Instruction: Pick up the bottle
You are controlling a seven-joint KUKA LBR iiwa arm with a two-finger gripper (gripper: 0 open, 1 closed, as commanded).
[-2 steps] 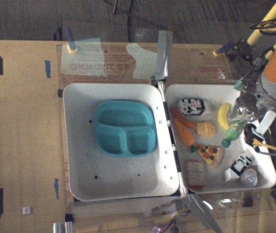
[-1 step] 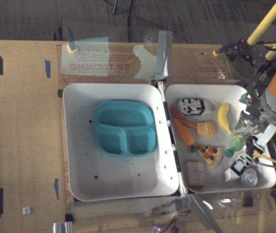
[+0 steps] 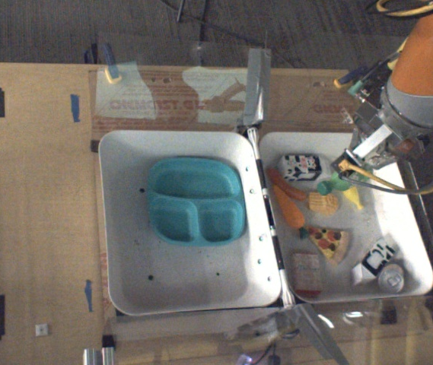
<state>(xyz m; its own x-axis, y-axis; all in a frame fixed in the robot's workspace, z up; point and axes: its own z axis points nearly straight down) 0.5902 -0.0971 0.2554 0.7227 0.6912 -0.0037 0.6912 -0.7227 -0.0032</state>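
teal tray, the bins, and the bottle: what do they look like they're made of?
Teal tray: probably moulded plastic, matte, with soft rounded compartment edges and even colour.
Bins: likely thin formed plastic, white and slightly glossy, with rounded corners and a rolled rim.
Bottle: small, with a printed black-and-white label and a greyish, shiny cap end; possibly plastic, but too small to be sure.

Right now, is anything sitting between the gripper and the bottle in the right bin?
Nothing squarely. The gripper hangs above the far side of the bin; the bottle lies in its near right corner. A yellow toy and a green toy sit just below the gripper, left of the line; the rest is bare floor.
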